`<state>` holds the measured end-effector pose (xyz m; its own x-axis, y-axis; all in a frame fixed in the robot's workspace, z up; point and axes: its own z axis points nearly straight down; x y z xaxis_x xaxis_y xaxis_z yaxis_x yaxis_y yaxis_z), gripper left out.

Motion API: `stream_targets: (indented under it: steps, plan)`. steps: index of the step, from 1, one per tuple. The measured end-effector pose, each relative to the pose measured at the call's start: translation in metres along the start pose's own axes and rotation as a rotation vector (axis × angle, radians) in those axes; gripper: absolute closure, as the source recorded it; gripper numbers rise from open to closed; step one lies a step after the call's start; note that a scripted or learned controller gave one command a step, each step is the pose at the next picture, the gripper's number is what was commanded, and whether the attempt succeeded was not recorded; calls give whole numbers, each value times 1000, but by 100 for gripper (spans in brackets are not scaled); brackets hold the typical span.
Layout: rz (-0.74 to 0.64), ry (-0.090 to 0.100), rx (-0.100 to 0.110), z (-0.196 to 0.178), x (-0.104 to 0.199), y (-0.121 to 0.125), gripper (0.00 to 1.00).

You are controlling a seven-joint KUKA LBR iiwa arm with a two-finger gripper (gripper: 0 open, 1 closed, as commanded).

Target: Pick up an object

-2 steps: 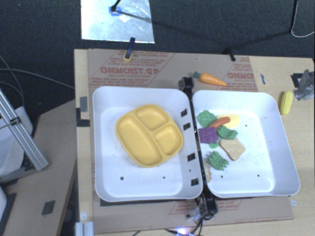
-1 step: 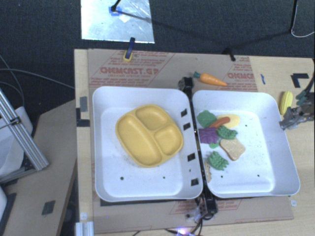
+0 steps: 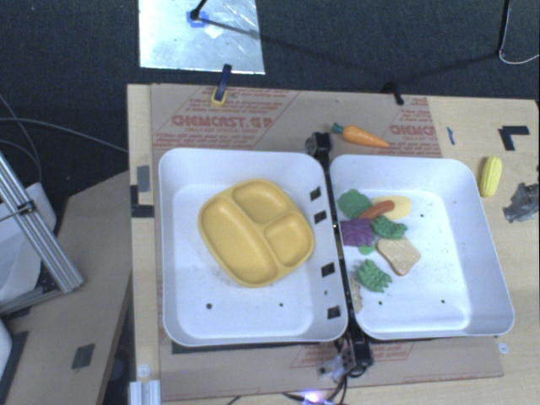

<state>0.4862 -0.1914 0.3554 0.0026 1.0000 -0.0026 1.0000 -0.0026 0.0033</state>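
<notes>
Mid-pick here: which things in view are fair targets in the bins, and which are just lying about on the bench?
For the job:
- cluster of small toy foods in the right white bin: green leafy pieces, purple piece, tan bread slice
- yellow divided plastic plate in the left white bin

Lying about:
- orange toy carrot
- yellow toy corn cob
- silvery foil sheet

Dark carpet floor (image 3: 380, 15) bears a shiny metal sheet (image 3: 201, 24).
</notes>
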Motion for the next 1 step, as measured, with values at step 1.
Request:
stream_targets:
  steps: [1]
  plan:
    - [-2,0,0,2,-16,1,100]
